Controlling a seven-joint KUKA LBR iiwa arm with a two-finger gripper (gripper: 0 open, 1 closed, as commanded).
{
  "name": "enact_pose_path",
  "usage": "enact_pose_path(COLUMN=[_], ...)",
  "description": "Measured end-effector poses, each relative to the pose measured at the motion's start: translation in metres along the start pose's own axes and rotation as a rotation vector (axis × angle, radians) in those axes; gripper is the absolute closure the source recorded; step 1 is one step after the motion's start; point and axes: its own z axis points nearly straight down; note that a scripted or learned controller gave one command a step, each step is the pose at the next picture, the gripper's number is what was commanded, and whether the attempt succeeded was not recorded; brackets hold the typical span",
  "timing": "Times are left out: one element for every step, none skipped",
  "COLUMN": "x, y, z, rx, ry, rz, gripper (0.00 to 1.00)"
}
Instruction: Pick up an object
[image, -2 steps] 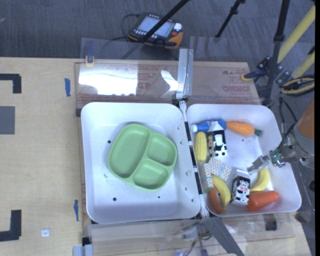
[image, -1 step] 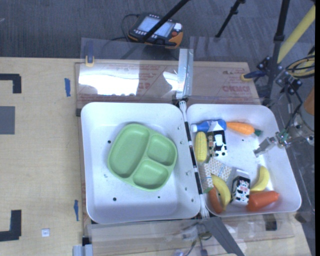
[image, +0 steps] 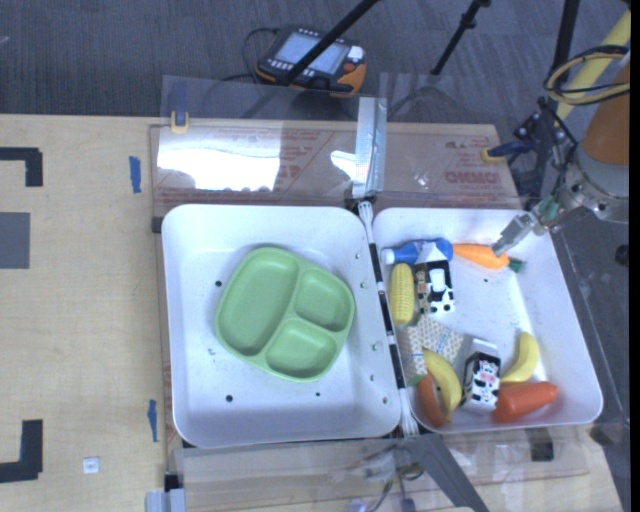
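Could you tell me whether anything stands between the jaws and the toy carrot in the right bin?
Nothing visible does. The gripper hangs at the right bin's upper right, just beside the toy carrot's leafy end, with bare bin floor around it. The corn cob and blue packet lie on the carrot's far side.

Left white bin (image: 190, 300), holding a green three-compartment plate (image: 285, 312) near its centre. It sits on the pale wooden counter (image: 80, 300), which carries black corner marks (image: 25, 165) and short strips of blue tape (image: 134, 173). A clear plastic panel (image: 260, 160) stands behind both bins. A handheld controller (image: 310, 55) with a lit screen lies on the dark floor (image: 100, 50) beyond the counter.
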Motion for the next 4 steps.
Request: enact_pose_path(x=[0.002,0.004,0.001,0.044], y=[0.003,0.011,0.017,-0.013], z=[0.065,0.073,0.061,-0.005], rx=[0.006,0.021,-0.001,0.003], ry=[0.012,0.021,-0.002,0.004], rz=[-0.241,-0.379,-0.379,-0.149], gripper=[0.00,0.00,1.00,1.00])
